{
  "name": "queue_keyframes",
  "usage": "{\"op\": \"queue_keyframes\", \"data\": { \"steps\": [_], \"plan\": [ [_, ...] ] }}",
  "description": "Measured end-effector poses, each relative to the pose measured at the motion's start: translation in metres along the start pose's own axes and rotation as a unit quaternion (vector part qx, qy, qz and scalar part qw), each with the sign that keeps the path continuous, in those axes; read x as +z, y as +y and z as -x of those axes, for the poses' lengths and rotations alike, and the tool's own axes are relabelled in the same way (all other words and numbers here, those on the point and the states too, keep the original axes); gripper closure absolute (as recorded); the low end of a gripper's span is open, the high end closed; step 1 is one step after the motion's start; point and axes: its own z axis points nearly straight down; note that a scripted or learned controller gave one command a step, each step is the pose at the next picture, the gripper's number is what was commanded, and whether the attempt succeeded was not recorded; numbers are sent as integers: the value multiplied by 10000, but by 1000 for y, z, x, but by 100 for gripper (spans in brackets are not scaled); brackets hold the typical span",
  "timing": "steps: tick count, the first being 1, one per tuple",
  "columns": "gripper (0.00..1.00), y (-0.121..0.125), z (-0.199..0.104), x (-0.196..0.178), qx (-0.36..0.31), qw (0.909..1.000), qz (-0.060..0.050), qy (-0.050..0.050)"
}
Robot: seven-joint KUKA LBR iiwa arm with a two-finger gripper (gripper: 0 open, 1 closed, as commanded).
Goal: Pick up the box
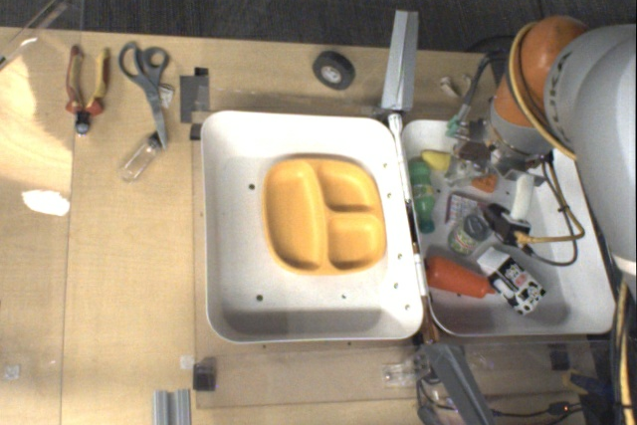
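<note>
We see the arm (597,144) coming in from the right, w/ its orange band (532,65) over the far right corner of the right bin (587,314). The claw (503,184) hangs low over the far half of that bin, above the clutter. It's tangled up w/ wires and fittings from this angle, so we can't tell how far open it is, or whether it has hold of anything.

The box (513,279), white w/ black marks, lies tilted in the near part of the right bin, near-side of the claw and apart from it. Just left of it is an orange-red carrot-shaped item (460,279), lying across the bin. Further back we make out a round tin (468,234), a speckled pack (462,209), a green bottle (423,192) along the left wall, and sth yellow (435,159) beyond the bottle. A thin cable (557,234) loops over the bin floor, right of the box.

The left bin (239,304) holds a yellow divided tray (323,214), approx. centred.

On the bench (119,314), left of the bins: red-handled pliers (85,85), scissors (149,90) and a small black block (194,93). Behind the bins there's a tape roll (333,70) and a grey metal bar (401,60).
</note>
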Motion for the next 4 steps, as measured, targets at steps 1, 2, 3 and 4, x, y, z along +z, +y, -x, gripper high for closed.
{"op": "queue_keyframes", "data": {
  "steps": [1,2,3,4],
  "plan": [
    [100,-39,20,-21,-1577,9874,-130,45],
    [100,-73,-31,-79,-3174,9482,-110,66],
    [100,-105,-107,-179,-3071,9516,-107,69],
    [100,-54,-110,-217,-1777,9840,-123,48]
  ]
}}
